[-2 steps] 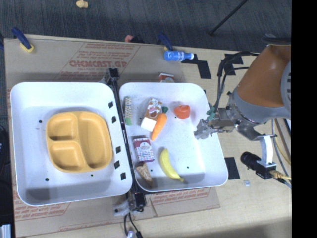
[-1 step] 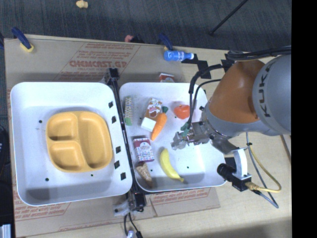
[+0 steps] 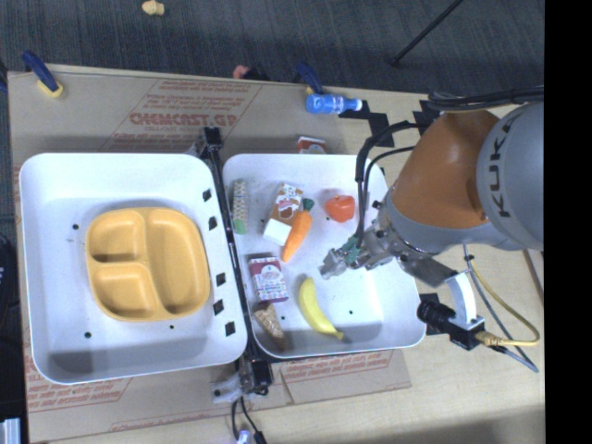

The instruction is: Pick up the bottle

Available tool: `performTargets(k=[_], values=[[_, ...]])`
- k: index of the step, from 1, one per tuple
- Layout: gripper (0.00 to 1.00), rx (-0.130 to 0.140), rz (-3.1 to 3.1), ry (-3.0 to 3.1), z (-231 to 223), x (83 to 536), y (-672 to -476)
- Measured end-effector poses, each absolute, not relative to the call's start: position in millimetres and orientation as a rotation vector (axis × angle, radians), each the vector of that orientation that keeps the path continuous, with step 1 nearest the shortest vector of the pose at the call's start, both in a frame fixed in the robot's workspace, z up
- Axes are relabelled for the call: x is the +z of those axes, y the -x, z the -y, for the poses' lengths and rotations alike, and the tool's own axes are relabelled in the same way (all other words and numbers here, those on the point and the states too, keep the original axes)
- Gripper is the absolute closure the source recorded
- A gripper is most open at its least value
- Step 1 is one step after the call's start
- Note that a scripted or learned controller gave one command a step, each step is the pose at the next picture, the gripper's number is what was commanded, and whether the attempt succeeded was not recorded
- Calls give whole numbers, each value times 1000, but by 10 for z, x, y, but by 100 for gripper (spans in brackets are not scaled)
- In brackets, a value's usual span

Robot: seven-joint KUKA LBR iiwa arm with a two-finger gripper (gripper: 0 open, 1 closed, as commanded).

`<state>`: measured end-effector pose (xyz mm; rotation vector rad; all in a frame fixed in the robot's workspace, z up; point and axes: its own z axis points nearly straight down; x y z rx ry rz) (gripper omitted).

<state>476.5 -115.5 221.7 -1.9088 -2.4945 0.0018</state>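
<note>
Jaws [image 3: 335, 265] of the grey arm [image 3: 462, 188] hang low over the right part of the right bin [image 3: 393, 336], right of centre in the frame; whether they stand wide or narrow cannot be told, and nothing is seen between them. Just below and left lies a banana [image 3: 317, 307]. Above the jaws sits a red tomato-like piece [image 3: 339, 207], and to its left a carrot [image 3: 297, 235] leans against a small printed carton [image 3: 286, 202]. A dark red packet [image 3: 267, 277] lies near the bin's left wall. Bottle [image 3: 329, 104], blue, lies on its side on the counter [image 3: 129, 109] above the right bin, outside it, well apart from the jaws. Left bin [image 3: 37, 248] holds a yellow divided plate [image 3: 148, 263].
</note>
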Motion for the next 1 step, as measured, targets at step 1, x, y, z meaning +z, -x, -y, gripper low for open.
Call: performTargets(k=[1], values=[[100,2,2656,1670,995,2119,-4764]])
